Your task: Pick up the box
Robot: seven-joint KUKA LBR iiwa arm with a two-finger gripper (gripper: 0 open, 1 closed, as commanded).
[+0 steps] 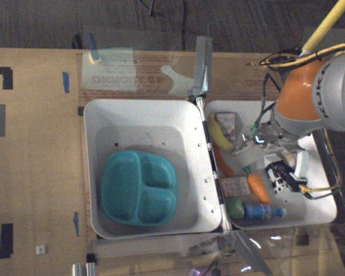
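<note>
Two boxes lie in the right bin point(325, 211). A small pale carton point(226, 123) with a pinkish label sits at the bin's far left, beside a banana point(217, 134). A flat brownish box point(234, 186) lies lower down against the left wall, next to a carrot point(257, 187). My gripper point(248, 144) hangs over the middle of the bin, just right of the carton and above the brownish box. I see nothing held in it.
A long red-orange vegetable point(222, 161) lies along the left wall. A green round thing point(236, 208) and a blue bottle point(264, 213) sit at the near edge. The left bin point(98, 119) holds a teal divided plate point(139, 187).
</note>
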